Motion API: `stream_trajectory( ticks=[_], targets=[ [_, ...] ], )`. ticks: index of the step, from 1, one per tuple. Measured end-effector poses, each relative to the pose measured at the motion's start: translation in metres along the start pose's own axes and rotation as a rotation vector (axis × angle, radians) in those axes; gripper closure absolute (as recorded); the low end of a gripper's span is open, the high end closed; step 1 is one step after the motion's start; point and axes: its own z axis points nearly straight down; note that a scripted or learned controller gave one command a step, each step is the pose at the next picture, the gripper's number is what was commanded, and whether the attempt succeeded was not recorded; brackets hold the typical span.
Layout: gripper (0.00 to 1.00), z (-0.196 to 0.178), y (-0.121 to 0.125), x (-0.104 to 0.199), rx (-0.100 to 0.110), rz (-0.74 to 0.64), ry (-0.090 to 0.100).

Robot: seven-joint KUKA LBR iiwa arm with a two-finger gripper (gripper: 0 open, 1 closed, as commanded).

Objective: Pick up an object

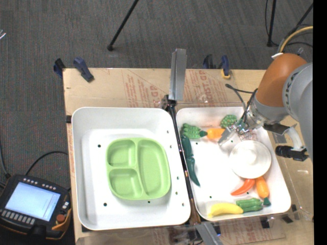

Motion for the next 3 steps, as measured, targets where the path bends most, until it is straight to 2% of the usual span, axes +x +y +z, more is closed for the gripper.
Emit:
stream_trajectory(
  ticks=[1,2,3],
  targets=[
    [0.0,0.002,0.028,0.062,0.003,0.175,0.002],
    [0.0,0.002,0.034,0.081,0.006,0.45,0.001],
    [1.0,-0.007,0.035,0.083,0.009,0.442,0.001]
  ],
)
